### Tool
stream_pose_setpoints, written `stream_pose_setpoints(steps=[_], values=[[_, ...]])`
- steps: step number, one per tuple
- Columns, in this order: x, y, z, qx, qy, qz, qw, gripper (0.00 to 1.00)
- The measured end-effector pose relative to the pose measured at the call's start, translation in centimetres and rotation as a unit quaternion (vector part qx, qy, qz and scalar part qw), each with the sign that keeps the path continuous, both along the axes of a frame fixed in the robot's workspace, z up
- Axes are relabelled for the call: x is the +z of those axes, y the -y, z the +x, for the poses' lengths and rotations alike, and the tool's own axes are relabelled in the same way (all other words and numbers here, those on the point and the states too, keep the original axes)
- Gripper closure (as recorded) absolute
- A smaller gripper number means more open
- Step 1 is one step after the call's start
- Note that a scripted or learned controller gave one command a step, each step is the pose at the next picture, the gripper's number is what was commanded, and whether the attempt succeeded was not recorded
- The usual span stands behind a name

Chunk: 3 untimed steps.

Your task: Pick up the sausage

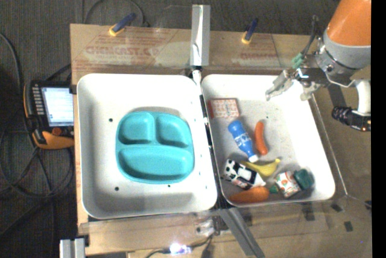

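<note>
Sausage: the sausage (pixel 260 137) lies in the right bin (pixel 322 148), near its middle, long axis running almost top to bottom in the view; orange-red, slim, slightly curved.
Left bin: the left bin (pixel 96 100) holds a turquoise divided tray (pixel 155 146), well apart from the task's thing.
Neighbours to its left: a blue bottle (pixel 241 137) lies just beside the sausage, close along its left flank; a patterned card (pixel 224 108) sits above that, near the bin's top left corner.
Neighbours below: a yellow banana (pixel 266 165) lies just under the sausage's lower end, a black-and-white cow toy (pixel 240 173) and an orange carrot (pixel 249 194) farther down, with a small carton (pixel 285 184) and a green item (pixel 304 178) toward the bottom right.
Handling, as a guess: probably a light plastic toy, stiff, smooth-skinned and round, so it may roll or slip out of a loose pinch.
Where to grip: across the narrow middle, one finger on each long side; the right side is open floor, the left gap beside the bottle looks tight.
Gripper: the gripper (pixel 288 83) hangs over the bin's upper right area, well apart from the sausage, fingers spread apart and holding nothing.
Progress: approach stage, nothing lifted yet.
</note>
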<state>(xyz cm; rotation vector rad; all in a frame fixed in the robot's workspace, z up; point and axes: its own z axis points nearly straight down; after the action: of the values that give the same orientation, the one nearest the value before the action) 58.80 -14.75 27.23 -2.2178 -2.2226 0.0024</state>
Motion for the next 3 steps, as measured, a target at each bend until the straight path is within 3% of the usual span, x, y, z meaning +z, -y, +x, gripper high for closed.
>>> stream_pose_setpoints(steps=[1,2,3], values=[[-17.0,0.0,0.2,0.13,0.001,0.0004,0.9915,0.0],[-18.2,1.3,0.6,0.111,0.006,0.0002,0.9938,0.0],[-17.1,1.3,0.8,0.111,0.009,-0.0005,0.9938,1.0]])
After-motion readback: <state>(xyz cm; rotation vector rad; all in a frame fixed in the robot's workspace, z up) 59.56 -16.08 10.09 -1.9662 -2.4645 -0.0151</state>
